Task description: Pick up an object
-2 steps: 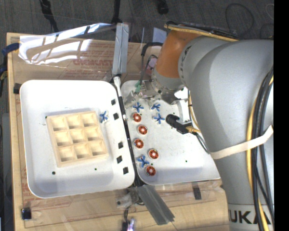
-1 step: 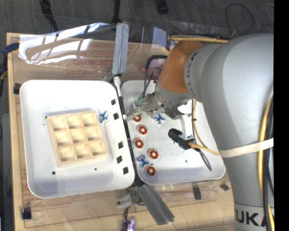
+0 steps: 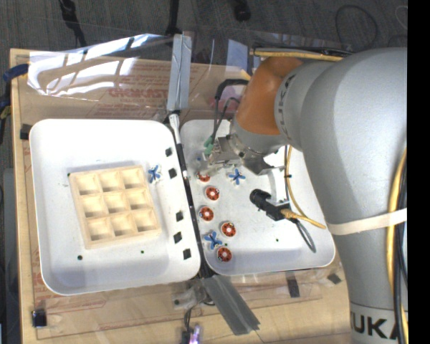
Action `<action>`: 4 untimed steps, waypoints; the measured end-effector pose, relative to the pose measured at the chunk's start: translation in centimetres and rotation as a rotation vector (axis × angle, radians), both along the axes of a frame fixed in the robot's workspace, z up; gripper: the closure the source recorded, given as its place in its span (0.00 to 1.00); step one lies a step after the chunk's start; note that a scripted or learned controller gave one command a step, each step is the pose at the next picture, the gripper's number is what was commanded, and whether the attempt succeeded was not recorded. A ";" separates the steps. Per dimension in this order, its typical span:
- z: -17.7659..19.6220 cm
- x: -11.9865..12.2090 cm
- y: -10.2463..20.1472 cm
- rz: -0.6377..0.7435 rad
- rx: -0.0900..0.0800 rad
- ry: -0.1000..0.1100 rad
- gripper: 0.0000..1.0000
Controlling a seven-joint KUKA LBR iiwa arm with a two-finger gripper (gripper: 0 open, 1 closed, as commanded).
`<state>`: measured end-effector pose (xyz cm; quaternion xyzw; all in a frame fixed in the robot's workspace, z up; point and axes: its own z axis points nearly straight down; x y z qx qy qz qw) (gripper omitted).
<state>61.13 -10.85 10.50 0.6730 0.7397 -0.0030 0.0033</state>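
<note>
My gripper (image 3: 212, 155) reaches down into the far left corner of the right bin (image 3: 301, 253), under the orange-banded wrist. Just below it lie a small red ring (image 3: 203, 177) and a blue jack-shaped piece (image 3: 236, 176). Several more red rings (image 3: 213, 194) run in a line toward the bin's near edge, the nearest ring (image 3: 223, 254) close to the front wall. A second blue jack (image 3: 212, 239) lies among them. Nothing shows as held by the gripper.
The left bin (image 3: 50, 264) holds a pale wooden grid tray (image 3: 115, 205) and a third blue jack (image 3: 155, 173) by its right wall. Black clips line the divide between the bins (image 3: 180, 206). The arm's grey body covers the right bin's right side.
</note>
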 end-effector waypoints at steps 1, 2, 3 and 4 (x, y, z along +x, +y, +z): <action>8.8 3.5 4.2 0.248 0.008 0.002 1.00; 8.8 3.4 4.2 0.248 0.008 0.002 0.00; 4.5 3.8 3.0 0.239 0.013 -0.031 0.00; 4.3 3.4 2.8 0.241 0.017 -0.045 0.00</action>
